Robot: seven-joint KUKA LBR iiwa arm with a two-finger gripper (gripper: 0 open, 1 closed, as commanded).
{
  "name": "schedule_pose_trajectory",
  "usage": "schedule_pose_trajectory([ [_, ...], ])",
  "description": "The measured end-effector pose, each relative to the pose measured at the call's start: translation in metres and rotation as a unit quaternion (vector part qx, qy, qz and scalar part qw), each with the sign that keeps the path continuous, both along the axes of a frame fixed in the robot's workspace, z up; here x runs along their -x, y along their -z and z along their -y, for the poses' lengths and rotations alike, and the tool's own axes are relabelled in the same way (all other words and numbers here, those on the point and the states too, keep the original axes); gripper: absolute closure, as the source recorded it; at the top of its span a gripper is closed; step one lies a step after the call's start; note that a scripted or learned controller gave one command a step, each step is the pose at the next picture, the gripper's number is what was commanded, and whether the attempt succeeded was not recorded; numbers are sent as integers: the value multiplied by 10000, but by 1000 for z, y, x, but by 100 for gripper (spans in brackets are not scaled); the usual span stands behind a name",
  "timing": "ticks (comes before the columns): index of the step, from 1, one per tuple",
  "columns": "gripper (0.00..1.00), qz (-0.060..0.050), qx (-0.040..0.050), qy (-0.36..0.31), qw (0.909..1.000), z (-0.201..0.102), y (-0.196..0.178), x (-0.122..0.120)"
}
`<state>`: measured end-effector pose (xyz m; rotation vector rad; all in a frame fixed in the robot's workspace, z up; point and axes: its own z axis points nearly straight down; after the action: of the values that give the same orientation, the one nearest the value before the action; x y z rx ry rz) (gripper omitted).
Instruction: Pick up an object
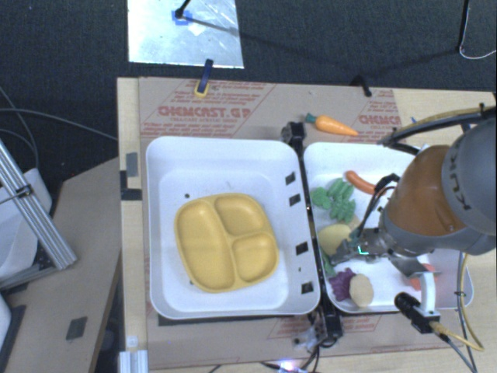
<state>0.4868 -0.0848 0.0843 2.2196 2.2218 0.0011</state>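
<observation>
- Dark carpet behind; cardboard-topped desk (233,107) carrying two white bins, yellow divided tray (225,242) in the left bin (163,208).
- Approach step, judging by pose: reaching in from the right, wrist bent low over the right bin (388,155).
- Tool (359,247) beside pale yellow fruit (335,238); opening impossible to tell, nothing visibly held.
- Next: probably centring over the fruit, descending, closing.

Single fixed camera above bench (256,99), looking down at slant on both bins (225,150), arm (443,200) entering from right.
</observation>
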Motion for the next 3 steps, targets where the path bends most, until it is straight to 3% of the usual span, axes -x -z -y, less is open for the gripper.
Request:
schedule_pose_trajectory([
  [1, 0, 1, -1, -2, 10000, 5, 0, 0],
  [2, 100, 12, -4, -4, 10000, 4, -11, -1],
  [3, 0, 9, -6, -3, 10000, 4, -10, -1],
])
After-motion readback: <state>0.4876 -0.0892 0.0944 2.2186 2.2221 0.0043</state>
